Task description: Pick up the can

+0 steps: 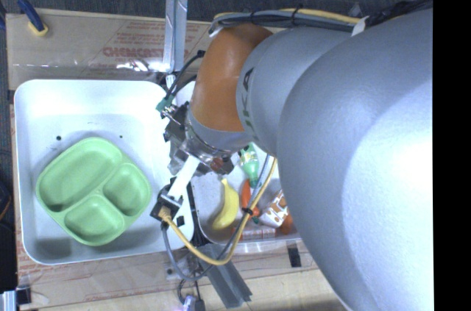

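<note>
The pincer (212, 159) hangs low over the left side of the right bin (259, 246), close to the wall shared with the left bin (29, 104). It is tucked under the wrist, so I cannot tell whether it is open or closed, or whether it grips anything. Just right of it lies a green and white object (250, 159), and just below that a yellow banana (228, 208), curved and pointing down. A dark round shape (213, 230) sits at the banana's lower end. This may be the can, but I cannot be sure. An orange and white packet (277, 212) lies to the right, partly under the arm (353, 155), whose orange band (224, 81) rises above the wrist. In the left bin, well apart, rests a green divided plate (92, 192).
</note>
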Robot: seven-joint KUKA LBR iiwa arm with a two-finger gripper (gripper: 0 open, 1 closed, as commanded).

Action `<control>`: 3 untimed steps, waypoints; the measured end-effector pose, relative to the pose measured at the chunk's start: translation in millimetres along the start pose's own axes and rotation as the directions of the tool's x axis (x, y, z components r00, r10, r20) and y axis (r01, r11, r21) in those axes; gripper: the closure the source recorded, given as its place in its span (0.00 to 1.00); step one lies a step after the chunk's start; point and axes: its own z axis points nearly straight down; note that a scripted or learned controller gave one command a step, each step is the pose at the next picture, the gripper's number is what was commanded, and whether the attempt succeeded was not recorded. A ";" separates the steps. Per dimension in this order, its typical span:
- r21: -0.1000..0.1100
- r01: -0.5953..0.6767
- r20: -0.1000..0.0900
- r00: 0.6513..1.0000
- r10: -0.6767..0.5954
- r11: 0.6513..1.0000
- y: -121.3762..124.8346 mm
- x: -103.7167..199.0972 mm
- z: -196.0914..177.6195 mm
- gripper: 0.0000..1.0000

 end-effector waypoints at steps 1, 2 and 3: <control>-0.002 0.132 -0.002 0.991 -0.132 0.991 47.3 11.8 -48.7 1.00; -0.003 0.072 -0.002 0.997 -0.072 0.997 1.4 70.0 -53.4 1.00; -0.002 0.361 0.001 0.933 -0.361 0.933 -49.6 91.5 -36.2 1.00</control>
